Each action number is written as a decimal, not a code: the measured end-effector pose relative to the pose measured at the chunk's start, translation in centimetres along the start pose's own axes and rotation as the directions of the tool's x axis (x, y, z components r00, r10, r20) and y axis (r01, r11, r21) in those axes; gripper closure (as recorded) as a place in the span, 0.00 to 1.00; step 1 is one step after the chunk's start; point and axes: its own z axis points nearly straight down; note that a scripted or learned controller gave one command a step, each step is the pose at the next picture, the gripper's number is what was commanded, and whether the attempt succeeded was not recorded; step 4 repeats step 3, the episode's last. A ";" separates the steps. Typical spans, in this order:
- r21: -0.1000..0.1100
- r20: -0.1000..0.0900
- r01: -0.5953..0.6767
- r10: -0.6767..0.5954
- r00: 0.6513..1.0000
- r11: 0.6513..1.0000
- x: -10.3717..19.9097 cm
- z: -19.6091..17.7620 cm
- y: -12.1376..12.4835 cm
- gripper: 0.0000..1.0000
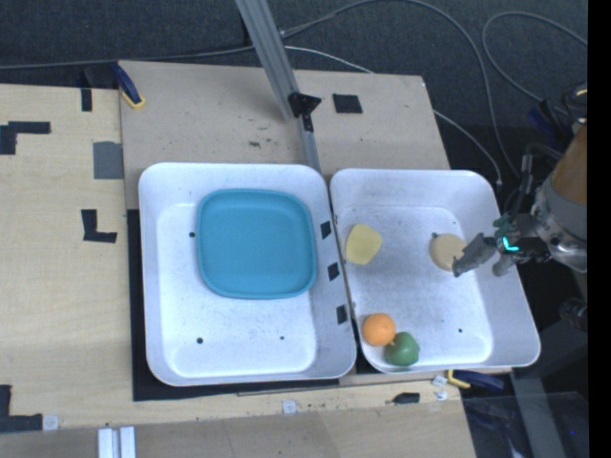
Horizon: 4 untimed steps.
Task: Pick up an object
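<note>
Table (239, 122): carrying two shallow white bins side by side, so that items can be sorted from one to the other.

Left bin (167, 256): holding a blue square plate (256, 242), lying flat near the bin's middle.

Right bin (477, 198): holding the loose items. A pale yellow piece (363, 244) is sitting near the left wall. An orange ball (379, 329) and a green item (402, 349) are resting touching each other at the near edge, probably having rolled down to the rim. A tan round object (445, 251) is lying toward the right side.

Claw (485, 253): reaching in from the right and hanging just beside the tan round object, one dark finger (467, 259) angling toward it. Nothing is sitting between the fingers, which are standing apart, released.

Judgement: the tan round object is appearing to be the pick target, being nearest the claw; the grasp is not yet made.
</note>
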 end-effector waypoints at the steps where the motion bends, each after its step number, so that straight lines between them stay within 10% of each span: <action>1: 0.000 0.000 0.000 0.000 1.000 1.000 0.0 0.0 0.0 0.00; 4: 0.004 -0.001 -0.001 0.001 1.000 1.000 -1.0 9.1 0.4 0.00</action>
